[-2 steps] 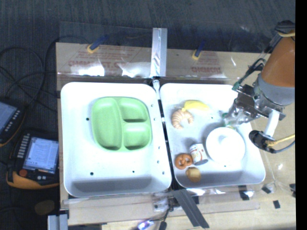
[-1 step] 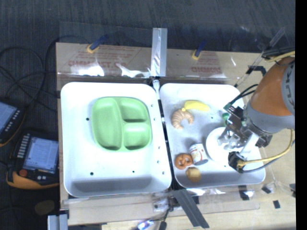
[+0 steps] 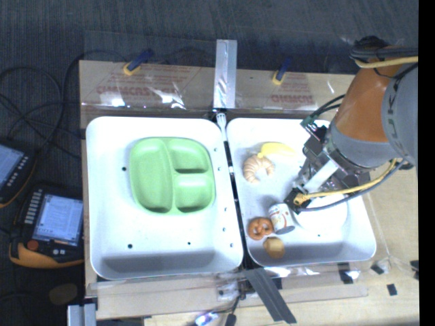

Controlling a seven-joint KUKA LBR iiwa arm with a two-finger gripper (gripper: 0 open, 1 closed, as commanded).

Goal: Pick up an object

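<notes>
Several small objects lie in the right bin (image 3: 360, 240). A tan croissant-like pastry (image 3: 257, 168) lies at the upper left, with a yellow piece (image 3: 276, 149) touching its far side. Near the front sit a glazed donut (image 3: 258, 228), a small white can (image 3: 280, 219) on its side and a brown ball (image 3: 274, 247). My gripper (image 3: 315, 141) hangs over the middle of the right bin, right of the pastry and above the can. Nothing shows in its grasp.
The left bin (image 3: 109, 250) holds a green divided plate (image 3: 171, 174). A raised divider (image 3: 231, 182) separates the two bins. The arm's grey and orange wrist (image 3: 370, 124) covers the right bin's far right side.
</notes>
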